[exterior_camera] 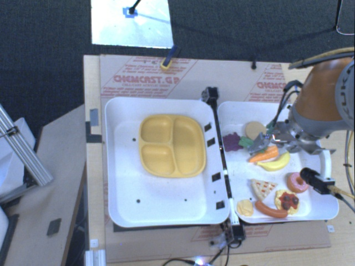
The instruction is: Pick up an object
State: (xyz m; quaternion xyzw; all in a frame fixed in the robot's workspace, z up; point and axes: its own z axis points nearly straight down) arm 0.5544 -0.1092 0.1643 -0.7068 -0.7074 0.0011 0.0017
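My gripper hangs low over the right bin, reaching in from the right. Its tip is just above the left end of an orange toy carrot, between a purple bunch of grapes and a yellow banana. A tan round cookie lies just behind the gripper. Whether the carrot is gripped cannot be made out. The arm's grey wrist and orange band cover the bin's far right part.
Nearer the front of the right bin lie a pizza slice, a pink donut, a red sausage, a small tart and a yellow piece. A yellow divided plate sits in the left bin.
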